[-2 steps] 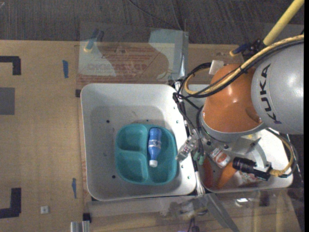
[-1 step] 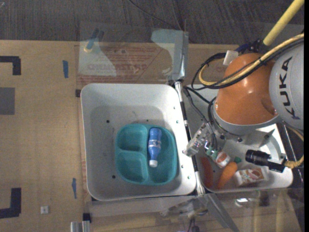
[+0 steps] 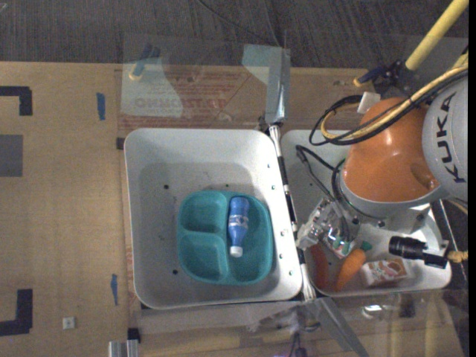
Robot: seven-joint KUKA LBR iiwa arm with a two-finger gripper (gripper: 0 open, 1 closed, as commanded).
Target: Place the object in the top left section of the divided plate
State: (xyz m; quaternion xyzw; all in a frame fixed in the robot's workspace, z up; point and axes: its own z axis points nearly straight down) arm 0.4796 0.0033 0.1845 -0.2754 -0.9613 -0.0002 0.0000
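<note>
Pick step: pincer [image 3: 327,233] low in right bin [image 3: 439,274] near carrot [image 3: 349,268]; grip state indeterminate. Next: secure grasp, transfer to plate [image 3: 201,222].

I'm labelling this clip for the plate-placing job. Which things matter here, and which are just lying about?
Job:
divided plate in the left bin
gripper over the right bin

Lying about:
blue bottle in the plate's right section
carrot
small carton

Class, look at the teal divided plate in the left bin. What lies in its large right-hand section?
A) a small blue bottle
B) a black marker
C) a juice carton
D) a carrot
A: the small blue bottle lies lengthwise in the right section of the teal divided plate, white cap toward the near edge.
</note>
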